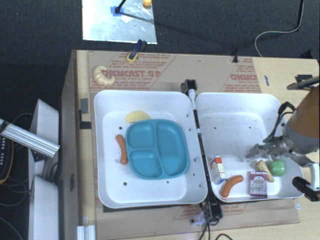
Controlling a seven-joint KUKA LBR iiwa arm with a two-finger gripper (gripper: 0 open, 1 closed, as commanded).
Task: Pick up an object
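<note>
You are looking down on two white bins; the arm (306,121) is reaching in from the right and is hanging over the right bin (235,111). The gripper (267,151) is sitting low in that bin's right part, just above a cluster of small things: a green ball (277,167), a pale tan piece (262,167) beside it, a red carton (258,184), an orange-brown sausage (231,185) and a small red-and-white box (217,169).

The step in hand is probably the descent onto one of these. To do it well, you are advised to pick a single target, likely the ball or the tan piece, and centre over it, since the neighbours are lying close enough to foul the grip.

Whether the claw is open or closed cannot be told here; it is touching nothing that can be made out, and it is gripping nothing visible.
</note>
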